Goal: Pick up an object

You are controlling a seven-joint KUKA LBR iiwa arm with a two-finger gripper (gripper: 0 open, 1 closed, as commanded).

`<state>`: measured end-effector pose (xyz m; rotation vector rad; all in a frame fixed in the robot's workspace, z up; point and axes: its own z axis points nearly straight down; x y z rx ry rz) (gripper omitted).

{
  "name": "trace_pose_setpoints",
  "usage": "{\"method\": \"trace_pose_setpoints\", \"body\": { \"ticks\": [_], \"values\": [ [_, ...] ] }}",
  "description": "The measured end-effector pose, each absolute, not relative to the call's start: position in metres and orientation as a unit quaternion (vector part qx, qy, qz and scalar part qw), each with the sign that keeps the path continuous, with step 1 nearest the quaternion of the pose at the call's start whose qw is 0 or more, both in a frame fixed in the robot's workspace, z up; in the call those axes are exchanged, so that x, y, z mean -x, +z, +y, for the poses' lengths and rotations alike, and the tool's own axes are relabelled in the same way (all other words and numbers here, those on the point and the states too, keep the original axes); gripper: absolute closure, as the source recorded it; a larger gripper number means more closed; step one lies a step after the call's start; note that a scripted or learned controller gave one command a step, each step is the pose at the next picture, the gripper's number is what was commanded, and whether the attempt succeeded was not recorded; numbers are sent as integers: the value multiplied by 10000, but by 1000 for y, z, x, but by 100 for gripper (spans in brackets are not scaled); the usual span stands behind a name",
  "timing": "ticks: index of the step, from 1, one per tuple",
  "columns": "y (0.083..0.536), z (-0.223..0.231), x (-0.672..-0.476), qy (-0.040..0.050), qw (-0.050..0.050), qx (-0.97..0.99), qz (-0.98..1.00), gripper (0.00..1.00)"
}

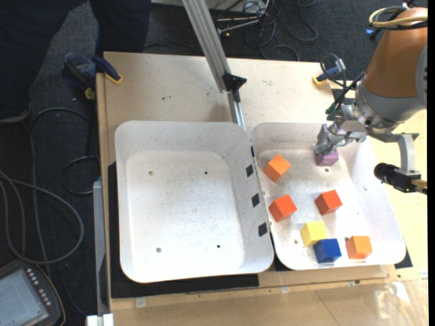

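The gripper (328,143) sits directly over the purple block (327,157) at the right bin's (380,202) twelve o'clock end, seemingly straddling it, though I cannot tell its state.

Purple block (327,157) half hidden under the hand (329,143), arm (397,60) cut off at right edge
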<state>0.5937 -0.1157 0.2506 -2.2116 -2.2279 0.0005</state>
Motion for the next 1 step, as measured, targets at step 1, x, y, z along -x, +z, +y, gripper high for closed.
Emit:
{"method": "trace_pose_setpoints", "body": {
  "ticks": [1],
  "values": [
    [237,-66,-582,3,15,7045,-7097,100]
  ]
}}
